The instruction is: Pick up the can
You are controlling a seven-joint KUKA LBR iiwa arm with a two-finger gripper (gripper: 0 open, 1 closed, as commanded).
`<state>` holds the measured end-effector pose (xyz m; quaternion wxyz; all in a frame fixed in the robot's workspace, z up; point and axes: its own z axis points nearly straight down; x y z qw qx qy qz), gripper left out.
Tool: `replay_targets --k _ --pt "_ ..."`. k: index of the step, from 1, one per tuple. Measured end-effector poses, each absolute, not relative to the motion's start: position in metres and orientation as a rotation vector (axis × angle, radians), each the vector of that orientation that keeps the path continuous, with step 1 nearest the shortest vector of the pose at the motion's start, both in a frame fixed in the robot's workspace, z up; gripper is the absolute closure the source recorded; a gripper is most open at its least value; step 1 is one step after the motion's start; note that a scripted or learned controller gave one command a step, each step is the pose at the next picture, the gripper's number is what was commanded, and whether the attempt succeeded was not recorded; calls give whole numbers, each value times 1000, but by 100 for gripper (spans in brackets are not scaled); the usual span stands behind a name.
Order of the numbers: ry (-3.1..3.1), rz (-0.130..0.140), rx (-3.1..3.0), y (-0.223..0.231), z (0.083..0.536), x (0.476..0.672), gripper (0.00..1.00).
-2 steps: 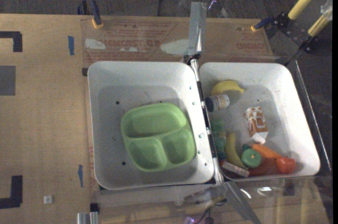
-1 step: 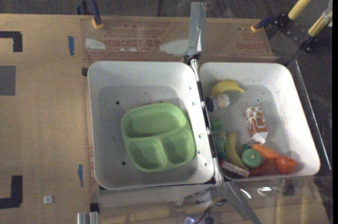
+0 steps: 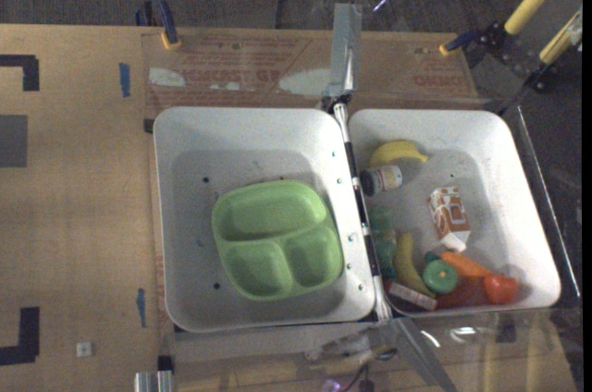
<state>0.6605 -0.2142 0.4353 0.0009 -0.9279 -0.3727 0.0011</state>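
On the wooden desk [image 3: 74,196], two shallow white bins were seen side by side. In the left white bin [image 3: 185,150], a green three-compartment plastic plate [image 3: 276,238] was laid flat. In the right white bin [image 3: 504,150], what was taken for the small pale cylindrical can with a dark end [image 3: 381,178] was found on its side against the left wall, just below a yellow banana [image 3: 398,152]. A white-and-orange carton [image 3: 449,214] was seen near the middle, apart from the can. Further toys were heaped at the near edge, too jumbled to be told apart.
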Motion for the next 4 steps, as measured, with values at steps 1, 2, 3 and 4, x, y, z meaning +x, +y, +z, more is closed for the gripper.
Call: replay_targets --k 1,2,3,4 --pt "-654 5 -3070 -206 435 657 100" --pt "-1175 -1 -2915 -223 436 660 100" --pt "-1226 -1 -2894 -219 436 662 100" --pt "-883 3 -3013 -218 435 656 100"
